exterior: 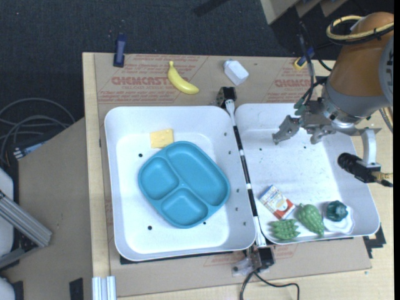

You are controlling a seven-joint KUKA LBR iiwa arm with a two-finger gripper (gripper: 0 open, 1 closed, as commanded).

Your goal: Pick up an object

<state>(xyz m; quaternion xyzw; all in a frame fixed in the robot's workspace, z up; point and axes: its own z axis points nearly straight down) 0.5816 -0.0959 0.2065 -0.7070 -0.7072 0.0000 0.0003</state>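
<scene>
Fingers (pixel 284 132) spread apart, nothing between them. Gripper (pixel 300 129) hangs over the upper part of the right bin (pixel 294 167), above bare floor. Candidates for pickup sit well apart from it, along that bin's lower edge: small carton (pixel 276 201), two green toys (pixel 299 222), teal ball (pixel 336 210). Left bin (pixel 125 136) holds a blue divided plate (pixel 182 182) and a yellow block (pixel 162 138). A banana (pixel 181 80) lies on the bench beyond. Judgement: nothing picked yet; approach, closing and lift all remain.
</scene>
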